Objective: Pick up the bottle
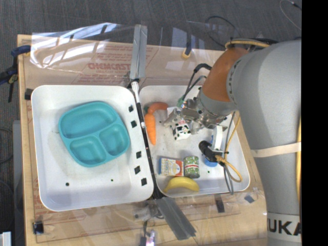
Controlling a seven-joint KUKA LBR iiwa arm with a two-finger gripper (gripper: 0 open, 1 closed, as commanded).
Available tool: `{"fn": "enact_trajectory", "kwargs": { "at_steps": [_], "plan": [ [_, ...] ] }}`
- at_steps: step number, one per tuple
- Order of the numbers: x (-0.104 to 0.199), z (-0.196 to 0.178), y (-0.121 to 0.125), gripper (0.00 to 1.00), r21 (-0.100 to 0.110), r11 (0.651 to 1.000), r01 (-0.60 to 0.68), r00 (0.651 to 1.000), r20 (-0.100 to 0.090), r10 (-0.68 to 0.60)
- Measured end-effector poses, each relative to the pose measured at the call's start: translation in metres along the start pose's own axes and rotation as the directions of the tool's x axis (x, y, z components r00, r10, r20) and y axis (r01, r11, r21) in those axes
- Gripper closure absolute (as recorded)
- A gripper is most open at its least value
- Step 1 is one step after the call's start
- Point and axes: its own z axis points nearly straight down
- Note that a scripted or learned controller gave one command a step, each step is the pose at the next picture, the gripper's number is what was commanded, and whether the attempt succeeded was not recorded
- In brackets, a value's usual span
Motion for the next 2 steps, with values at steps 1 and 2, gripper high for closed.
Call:
{"fn": "enact_trajectory", "kwargs": {
  "at_steps": [1,2],
  "plan": [
    [0.002,-0.011,0.0,1.0,0.001,1.0,0.006,1.0,-0.001,-0.006],
    [-0.013,-0.071,-0.054,1.0,0.001,0.995,-0.095,0.995,0.0,0.095]
  ]
}}
